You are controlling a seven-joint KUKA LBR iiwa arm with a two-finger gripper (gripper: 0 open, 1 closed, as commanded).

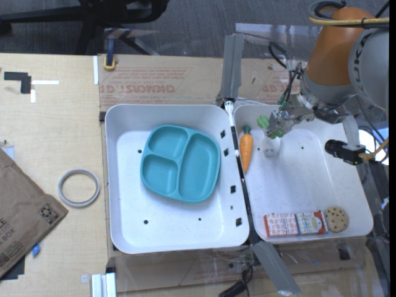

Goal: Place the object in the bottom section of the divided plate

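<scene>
Bench (49, 141): A pale wood-grain surface is seen, bearing two shallow white bins side by side.
Left bin (124, 228): One item is held here, the divided plate.
Divided plate (180, 163): A teal plate with three sections is seen lying flat near the middle of the left bin. One long section is found on the side nearer the right bin and two smaller sections on the far side. Nothing is seen lying in any section.
Right bin (346, 184): The carrot, the boxes, the cookie and the gripper are found within its walls.
Carrot (246, 149): An orange toy carrot with a green top is seen lying against the left wall of the right bin, green end pointed toward the back of the bench. It is well apart from the plate, with the two bin walls between them.
Boxes (294, 224): A row of small red and white printed boxes is noted along the front wall of the right bin.
Cookie (336, 218): A round speckled cookie is noted just beside the boxes, at the front right corner.
Arm (343, 48): The grey arm with its orange band is seen above the back of the right bin.
Gripper (273, 142): It is positioned low over the back left part of the right bin, near the carrot's green end. Whether its grasp is open or closed cannot be told.
Tape ring (78, 187): A grey ring is seen on the bench left of the left bin.
Cardboard box (21, 218): A brown box is noted at the front left corner.
</scene>
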